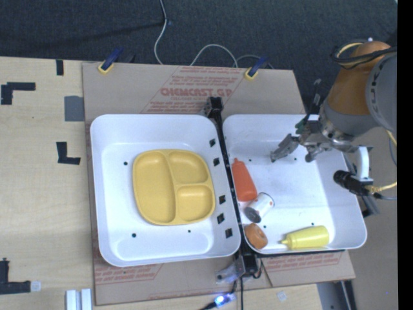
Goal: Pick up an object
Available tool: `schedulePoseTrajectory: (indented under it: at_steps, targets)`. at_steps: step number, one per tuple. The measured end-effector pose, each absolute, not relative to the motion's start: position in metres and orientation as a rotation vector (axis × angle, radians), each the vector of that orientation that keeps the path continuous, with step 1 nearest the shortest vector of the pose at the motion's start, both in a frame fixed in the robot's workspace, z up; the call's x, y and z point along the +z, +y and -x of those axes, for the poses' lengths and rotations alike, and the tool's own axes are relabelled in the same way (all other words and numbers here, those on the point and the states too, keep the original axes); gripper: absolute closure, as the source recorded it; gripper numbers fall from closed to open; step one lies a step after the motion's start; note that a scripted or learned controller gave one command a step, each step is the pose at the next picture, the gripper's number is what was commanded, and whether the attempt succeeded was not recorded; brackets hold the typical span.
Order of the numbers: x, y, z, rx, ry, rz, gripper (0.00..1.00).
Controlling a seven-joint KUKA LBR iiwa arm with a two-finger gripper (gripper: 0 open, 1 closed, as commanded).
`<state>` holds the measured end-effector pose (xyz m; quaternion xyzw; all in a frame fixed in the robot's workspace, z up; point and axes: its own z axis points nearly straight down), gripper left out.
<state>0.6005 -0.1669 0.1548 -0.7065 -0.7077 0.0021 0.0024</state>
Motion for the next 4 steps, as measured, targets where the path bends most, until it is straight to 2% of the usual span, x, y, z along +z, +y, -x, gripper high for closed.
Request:
schedulePoseTrajectory:
  at_steps: [1,2,4]
  targets:
    - [0.095,-0.16,-0.605,0.007,-2.22,2.215,0.0]
    - [0.109,-0.159,-0.607,0.003,-2.224,2.216,1.0]
    - [0.206,-0.147,-0.607,-0.003,-2.226,2.221,1.0]
